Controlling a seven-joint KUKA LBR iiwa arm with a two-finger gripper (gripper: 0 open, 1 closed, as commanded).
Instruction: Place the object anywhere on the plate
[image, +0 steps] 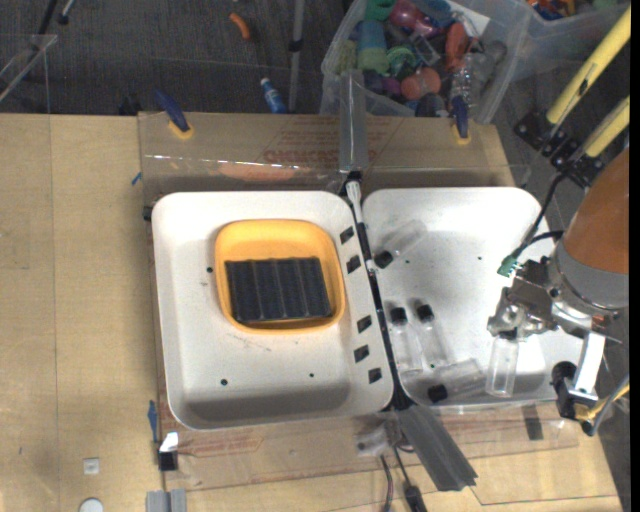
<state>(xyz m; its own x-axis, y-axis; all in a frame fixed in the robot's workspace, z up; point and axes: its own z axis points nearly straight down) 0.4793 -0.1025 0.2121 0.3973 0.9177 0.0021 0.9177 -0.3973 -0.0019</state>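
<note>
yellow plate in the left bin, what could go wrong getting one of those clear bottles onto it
1. The clear bottles blend into the right bin, so a grasp may miss.
2. The gripper is over the far right, opposite the yellow plate; a loose grip could drop the load over the divider.
3. The dark ridged insert may let a bottle roll.

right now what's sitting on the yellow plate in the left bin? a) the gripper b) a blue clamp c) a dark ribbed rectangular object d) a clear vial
c: a dark ribbed rectangular object lies flat on the yellow plate in the left bin.
</note>
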